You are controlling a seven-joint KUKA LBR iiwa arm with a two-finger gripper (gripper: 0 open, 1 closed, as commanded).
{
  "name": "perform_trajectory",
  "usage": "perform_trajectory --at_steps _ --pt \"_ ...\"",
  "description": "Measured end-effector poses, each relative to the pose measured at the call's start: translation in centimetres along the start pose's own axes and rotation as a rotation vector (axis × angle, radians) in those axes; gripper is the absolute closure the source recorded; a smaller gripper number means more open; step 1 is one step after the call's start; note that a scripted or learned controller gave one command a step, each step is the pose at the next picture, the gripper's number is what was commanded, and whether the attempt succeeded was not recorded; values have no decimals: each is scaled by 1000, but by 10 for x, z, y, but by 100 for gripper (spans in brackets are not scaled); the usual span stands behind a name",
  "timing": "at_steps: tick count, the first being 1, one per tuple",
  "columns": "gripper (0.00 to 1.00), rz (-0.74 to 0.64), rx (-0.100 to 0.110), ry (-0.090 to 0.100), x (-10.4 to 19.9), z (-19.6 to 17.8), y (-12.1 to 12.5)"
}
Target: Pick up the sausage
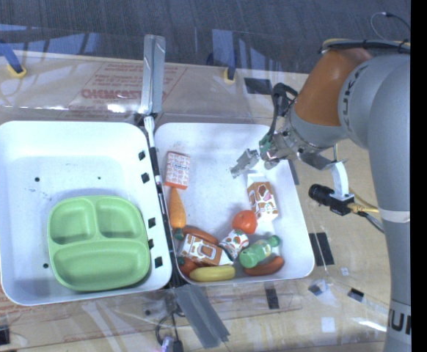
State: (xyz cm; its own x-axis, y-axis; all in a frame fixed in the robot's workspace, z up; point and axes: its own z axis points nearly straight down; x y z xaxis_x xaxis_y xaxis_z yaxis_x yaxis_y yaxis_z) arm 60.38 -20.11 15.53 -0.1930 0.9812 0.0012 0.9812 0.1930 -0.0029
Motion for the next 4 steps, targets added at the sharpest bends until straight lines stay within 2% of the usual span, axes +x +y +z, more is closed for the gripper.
perform_trajectory --at_steps 1,2,3,4 --pt "0 170 -38 -15 35 46 -19" --pt "0 3 -2 0 98 64 -96" --pt "0 -432 -3 -1 100 64 -109" --pt "0 -505 -4 8 50 64 -118"
